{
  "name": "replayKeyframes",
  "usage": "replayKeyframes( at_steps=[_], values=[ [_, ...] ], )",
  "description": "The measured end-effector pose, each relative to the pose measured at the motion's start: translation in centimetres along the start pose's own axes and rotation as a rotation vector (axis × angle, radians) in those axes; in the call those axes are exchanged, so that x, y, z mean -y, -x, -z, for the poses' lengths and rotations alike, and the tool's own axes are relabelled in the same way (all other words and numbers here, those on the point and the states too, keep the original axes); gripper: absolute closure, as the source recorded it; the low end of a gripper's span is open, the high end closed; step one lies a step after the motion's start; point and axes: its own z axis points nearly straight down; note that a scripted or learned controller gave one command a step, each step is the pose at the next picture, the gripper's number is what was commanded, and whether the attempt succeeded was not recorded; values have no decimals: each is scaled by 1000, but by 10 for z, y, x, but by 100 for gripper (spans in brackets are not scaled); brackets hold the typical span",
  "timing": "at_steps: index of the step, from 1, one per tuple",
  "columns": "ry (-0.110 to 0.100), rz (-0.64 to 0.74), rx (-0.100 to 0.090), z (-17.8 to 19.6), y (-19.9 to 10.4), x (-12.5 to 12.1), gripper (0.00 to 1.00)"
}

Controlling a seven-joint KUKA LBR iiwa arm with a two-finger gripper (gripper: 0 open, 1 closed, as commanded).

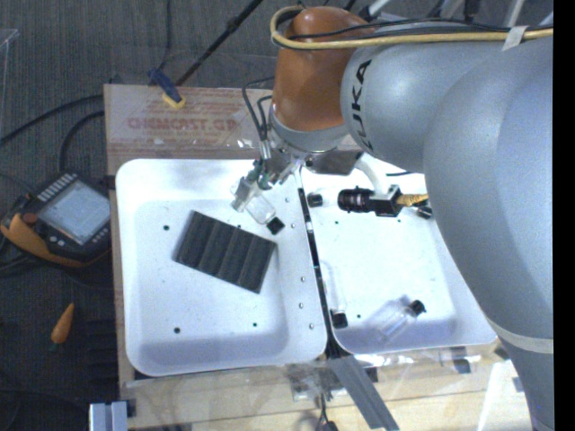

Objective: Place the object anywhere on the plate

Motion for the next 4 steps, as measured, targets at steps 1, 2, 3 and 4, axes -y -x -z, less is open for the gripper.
replayKeyframes(
  at_steps=[1, 2, 3, 4],
  values=[
    [1, 89, 2, 27, 11, -45, 100],
    [3, 263, 1, 180, -82, -81, 100],
    [2, 442, 2, 194, -63, -104, 100],
    [2, 646, 1, 235, -114, -52, 100]
  ],
)
